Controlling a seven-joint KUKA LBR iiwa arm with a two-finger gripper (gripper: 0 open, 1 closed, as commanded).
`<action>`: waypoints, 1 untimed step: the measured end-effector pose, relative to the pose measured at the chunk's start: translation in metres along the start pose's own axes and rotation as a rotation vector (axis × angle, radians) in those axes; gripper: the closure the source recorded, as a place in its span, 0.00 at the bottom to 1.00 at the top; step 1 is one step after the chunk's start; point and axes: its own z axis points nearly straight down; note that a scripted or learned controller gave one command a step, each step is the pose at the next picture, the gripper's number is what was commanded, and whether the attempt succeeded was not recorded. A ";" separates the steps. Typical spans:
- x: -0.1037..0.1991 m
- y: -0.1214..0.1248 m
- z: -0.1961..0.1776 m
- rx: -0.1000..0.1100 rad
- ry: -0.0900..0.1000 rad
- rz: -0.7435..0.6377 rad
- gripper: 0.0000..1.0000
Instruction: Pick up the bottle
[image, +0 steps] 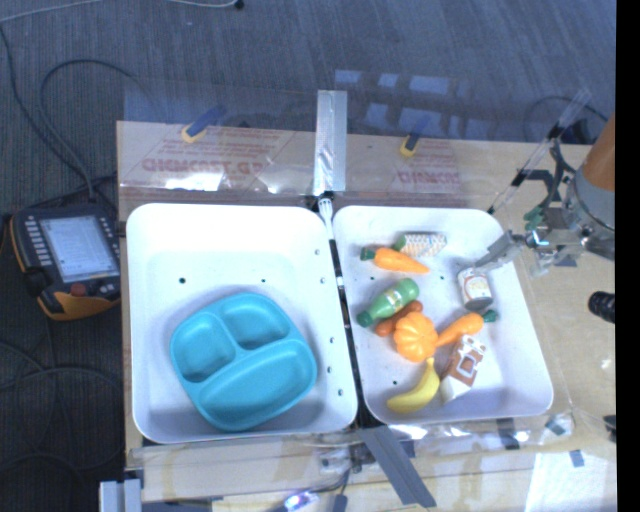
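bench (560, 330) bears two white bins: left bin (150, 260), right bin (520, 350).

Dark grey carpet (200, 50) with black cables (60, 80) around a pale wooden bench (590, 350).

Two bins (150, 300), one plate (243, 357), two carrots (400, 261) (both orange), one bottle (388, 302).

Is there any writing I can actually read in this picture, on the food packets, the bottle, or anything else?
Nothing reads clearly.
Clear sheet behind the bins: red lettering, upside down and blurred, not readable.
Second red print on the right sheet: blurred too.
Green bottle: label too small to read.
Small can: label too blurred.
Small carton: print too small.
Handheld control pad on the floor: bright screen, no legible text.
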 end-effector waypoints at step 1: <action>0.071 0.017 0.161 -0.013 -0.004 0.031 0.00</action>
